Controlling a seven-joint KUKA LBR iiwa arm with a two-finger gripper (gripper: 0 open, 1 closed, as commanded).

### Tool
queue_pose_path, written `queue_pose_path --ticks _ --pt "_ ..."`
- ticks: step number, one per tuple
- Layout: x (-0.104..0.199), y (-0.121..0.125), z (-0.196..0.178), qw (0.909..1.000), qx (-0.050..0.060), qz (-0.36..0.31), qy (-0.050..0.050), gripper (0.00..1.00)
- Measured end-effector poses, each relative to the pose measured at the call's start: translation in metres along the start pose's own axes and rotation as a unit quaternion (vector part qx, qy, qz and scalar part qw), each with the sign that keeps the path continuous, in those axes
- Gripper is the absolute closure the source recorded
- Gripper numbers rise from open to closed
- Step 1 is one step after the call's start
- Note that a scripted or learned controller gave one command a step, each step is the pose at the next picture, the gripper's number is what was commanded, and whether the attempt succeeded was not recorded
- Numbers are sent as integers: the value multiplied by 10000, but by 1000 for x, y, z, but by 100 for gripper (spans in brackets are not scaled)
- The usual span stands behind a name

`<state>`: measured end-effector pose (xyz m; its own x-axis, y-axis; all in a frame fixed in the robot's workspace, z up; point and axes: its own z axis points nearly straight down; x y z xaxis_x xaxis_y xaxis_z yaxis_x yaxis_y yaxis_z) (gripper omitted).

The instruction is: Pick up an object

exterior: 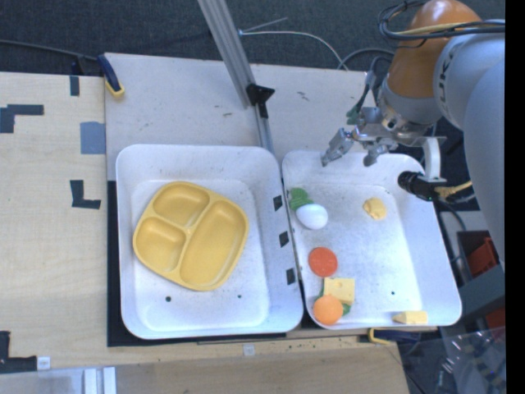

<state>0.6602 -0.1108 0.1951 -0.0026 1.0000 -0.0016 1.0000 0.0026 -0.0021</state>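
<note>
My gripper (351, 152) hovers over the far edge of the right bin (426, 245), fingers spread apart and nothing between them. Below it in that bin lie a white egg (312, 216) beside a green piece (298, 196), a small yellow lump (375, 209), a red-orange disc (322, 262), a yellow cheese block (340, 290), an orange ball (328, 310) and a small yellow wedge (410, 318) at the near right corner. The yellow lump is the closest item to the gripper.
The left bin (131, 220) holds a yellow divided plate (190, 234). A slanted metal rail (225, 35) runs down to the seam between the bins at the back. The arm's grey body and orange band (426, 48) fill the upper right.
</note>
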Motion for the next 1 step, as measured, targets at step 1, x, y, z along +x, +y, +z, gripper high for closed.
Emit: queue_pose_path --ticks 1 --pt "10 -68 108 10000 25 10 8 0"
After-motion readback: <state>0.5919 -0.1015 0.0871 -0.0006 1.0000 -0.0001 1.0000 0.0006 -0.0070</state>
